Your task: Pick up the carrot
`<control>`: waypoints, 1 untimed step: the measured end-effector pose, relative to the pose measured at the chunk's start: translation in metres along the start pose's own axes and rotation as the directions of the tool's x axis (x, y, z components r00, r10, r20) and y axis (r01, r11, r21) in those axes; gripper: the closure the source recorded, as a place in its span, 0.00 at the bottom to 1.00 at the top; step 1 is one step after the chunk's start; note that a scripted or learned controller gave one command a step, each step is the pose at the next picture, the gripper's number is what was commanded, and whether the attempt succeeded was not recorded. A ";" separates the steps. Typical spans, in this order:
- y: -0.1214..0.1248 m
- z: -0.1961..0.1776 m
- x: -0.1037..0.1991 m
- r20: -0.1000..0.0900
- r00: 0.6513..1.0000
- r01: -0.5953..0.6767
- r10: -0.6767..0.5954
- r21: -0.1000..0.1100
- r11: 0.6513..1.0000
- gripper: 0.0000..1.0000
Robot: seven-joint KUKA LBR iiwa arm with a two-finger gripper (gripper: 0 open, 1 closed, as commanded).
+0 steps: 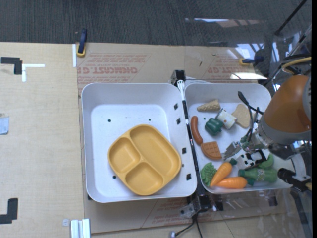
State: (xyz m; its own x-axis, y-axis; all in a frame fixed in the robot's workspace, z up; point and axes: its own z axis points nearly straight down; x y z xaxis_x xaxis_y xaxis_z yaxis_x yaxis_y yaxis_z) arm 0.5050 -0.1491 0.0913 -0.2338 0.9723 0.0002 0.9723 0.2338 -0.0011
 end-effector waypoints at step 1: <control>-0.012 -0.001 0.047 -0.001 0.963 -0.271 0.271 -0.005 0.962 0.00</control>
State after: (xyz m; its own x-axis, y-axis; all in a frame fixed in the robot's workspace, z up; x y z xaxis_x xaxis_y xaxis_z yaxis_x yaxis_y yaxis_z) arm 0.4827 -0.1059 0.0922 0.0387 0.9992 0.0005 0.9992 -0.0387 0.0039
